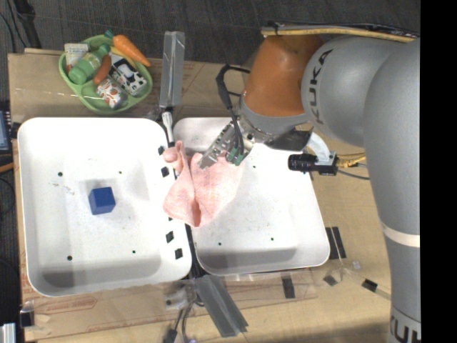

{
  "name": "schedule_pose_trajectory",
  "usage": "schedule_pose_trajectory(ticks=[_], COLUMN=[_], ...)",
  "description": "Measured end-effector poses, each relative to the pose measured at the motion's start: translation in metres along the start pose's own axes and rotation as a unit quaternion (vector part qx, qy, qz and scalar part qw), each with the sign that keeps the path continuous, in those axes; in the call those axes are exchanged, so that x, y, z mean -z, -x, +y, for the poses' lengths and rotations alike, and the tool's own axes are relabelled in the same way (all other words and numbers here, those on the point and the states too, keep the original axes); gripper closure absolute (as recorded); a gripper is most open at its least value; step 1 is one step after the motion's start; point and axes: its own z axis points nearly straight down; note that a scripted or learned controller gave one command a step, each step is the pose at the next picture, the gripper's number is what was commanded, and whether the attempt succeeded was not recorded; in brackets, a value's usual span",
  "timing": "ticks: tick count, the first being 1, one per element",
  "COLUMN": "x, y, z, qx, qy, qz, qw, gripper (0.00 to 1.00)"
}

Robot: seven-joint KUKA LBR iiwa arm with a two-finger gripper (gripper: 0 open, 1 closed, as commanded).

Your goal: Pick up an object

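My jaws [223,151] hang over the right bin's [285,227] upper left — apart or together, I cannot tell. The pink cloth [200,188] lies just below them, draped across the divide toward the left bin [43,213] — a blue cube [102,200] sits there.

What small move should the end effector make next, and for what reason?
Probably a short descent straight onto the pink cloth. The end effector sits at the cloth's upper edge in the right bin, and no fold is visibly between its fingers yet. The blue cube lies far off in the left bin.
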Motion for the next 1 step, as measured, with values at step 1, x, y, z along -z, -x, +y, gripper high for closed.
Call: schedule_pose_trajectory(ticks=[1], x=[0.0], y=[0.0001], z=[-0.0001], qx=[0.0], qy=[0.0], qz=[0.0], qw=[1.0], gripper=[0.0])
